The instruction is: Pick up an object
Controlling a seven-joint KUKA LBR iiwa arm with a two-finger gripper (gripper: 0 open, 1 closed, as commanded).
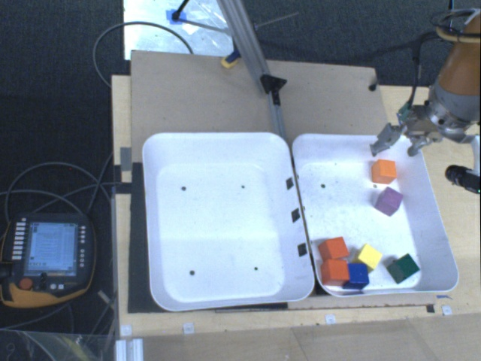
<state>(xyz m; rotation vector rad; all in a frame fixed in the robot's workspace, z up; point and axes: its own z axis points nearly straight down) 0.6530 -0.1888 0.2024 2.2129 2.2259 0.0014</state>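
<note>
My gripper (398,144) hangs over the far edge of the right bin (443,239), its two fingers spread apart with nothing between them. Just below it, inside the bin, lies an orange cube (384,171). A purple cube (388,201) sits a little nearer. At the bin's near end are two orange blocks (334,248) (335,270), a yellow cube (369,256), a blue block (358,274) and a dark green cube (403,268).
The left bin (218,216) lies beside the right one, joined by black clips (294,215). A slanted metal pole (248,36) crosses the bench's far side. A teach pendant (46,258) rests on the floor at left. Cables trail near the arm at right.
</note>
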